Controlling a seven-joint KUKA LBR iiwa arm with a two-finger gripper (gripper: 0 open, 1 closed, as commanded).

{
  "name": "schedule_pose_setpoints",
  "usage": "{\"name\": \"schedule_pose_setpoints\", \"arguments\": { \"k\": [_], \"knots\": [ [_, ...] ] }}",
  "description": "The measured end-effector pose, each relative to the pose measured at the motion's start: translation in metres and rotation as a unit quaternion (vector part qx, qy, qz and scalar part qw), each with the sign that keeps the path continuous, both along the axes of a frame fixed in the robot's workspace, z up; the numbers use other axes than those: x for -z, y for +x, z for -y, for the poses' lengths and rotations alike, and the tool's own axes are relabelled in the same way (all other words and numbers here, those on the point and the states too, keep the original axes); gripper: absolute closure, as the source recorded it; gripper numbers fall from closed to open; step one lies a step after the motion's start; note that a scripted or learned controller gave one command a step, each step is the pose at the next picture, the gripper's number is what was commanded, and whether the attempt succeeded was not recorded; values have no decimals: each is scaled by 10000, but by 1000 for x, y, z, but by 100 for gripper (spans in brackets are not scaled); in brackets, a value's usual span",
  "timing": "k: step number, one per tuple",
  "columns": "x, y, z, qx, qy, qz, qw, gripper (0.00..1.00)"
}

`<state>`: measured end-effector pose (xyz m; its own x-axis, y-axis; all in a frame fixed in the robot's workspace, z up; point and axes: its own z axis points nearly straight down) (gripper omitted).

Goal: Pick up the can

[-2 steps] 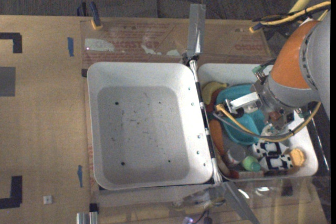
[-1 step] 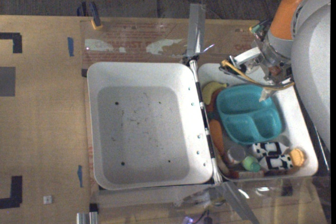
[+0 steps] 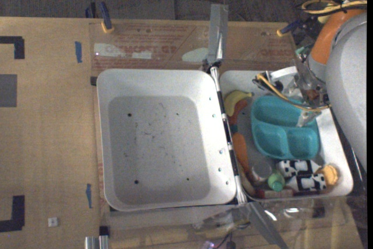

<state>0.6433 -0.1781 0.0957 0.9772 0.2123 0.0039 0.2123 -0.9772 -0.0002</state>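
A small dull grey round object (image 3: 260, 169), which may be the can, lies near the front of the right bin (image 3: 344, 183), partly tucked under the teal tray. My gripper (image 3: 306, 117) hangs over the far right part of the teal divided tray (image 3: 284, 127), well behind and to the right of that grey object. Cables and the wrist cover most of the gripper. Nothing shows held in it.
The right bin also holds a banana (image 3: 236, 100), a long orange piece (image 3: 240, 151) along its left wall, a black-and-white cow toy (image 3: 303, 174) and a small green item (image 3: 275, 182). The left bin (image 3: 105, 125) stands beside it. The grey arm (image 3: 349, 90) overhangs the right edge.
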Motion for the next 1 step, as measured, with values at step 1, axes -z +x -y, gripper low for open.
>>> {"name": "schedule_pose_setpoints", "arguments": {
  "k": [1],
  "knots": [
    [-17, 12, -7, -67, -11, 192, 9998, 100]
  ]
}}
